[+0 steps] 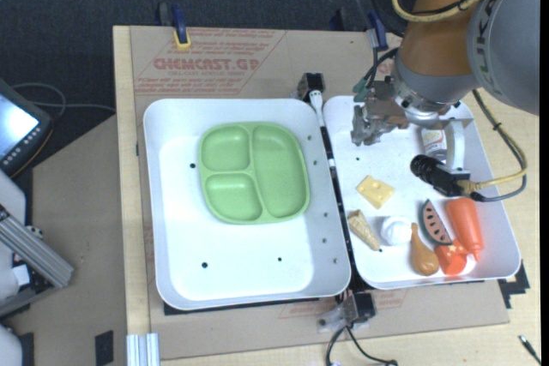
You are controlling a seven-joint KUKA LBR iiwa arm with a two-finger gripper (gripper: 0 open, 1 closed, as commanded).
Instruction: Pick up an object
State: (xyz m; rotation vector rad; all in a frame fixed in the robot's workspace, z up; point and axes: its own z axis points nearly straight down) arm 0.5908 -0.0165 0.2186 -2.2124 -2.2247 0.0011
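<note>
**Ana:** Two bins sit side by side. What is in the left bin (180,257)?

**Ben:** Just a green plate (254,172) with little sections.

**Ana:** And the right bin (390,160)?

**Ben:** Toy food, all in the near half. First a bread bit (364,230), then cheese (375,190), a white lump (396,230), a drumstick (420,253), a melon slice (432,221), a red thing (452,261) and a carrot (467,223).

**Ana:** Where is the gripper (369,133)?

**Ben:** Over the far end of the right bin. It is near the cheese but not touching it.

**Ana:** Is it holding anything?

**Ben:** I see no food in it. I cannot tell if it is open or shut.

**Ana:** So which step is this?

**Ben:** The reach, I think. Nothing is picked up yet.

**Ana:** What comes next?

**Ben:** The cheese is closest and has bare floor around it. I guess the gripper must come over it, go down and close on it.

**Ana:** What is hard to see?

**Ben:** The red thing is partly under the carrot and beside the drumstick, so I cannot name it. The white lump is too small to name. The arm covers the far right corner of the right bin.
</note>
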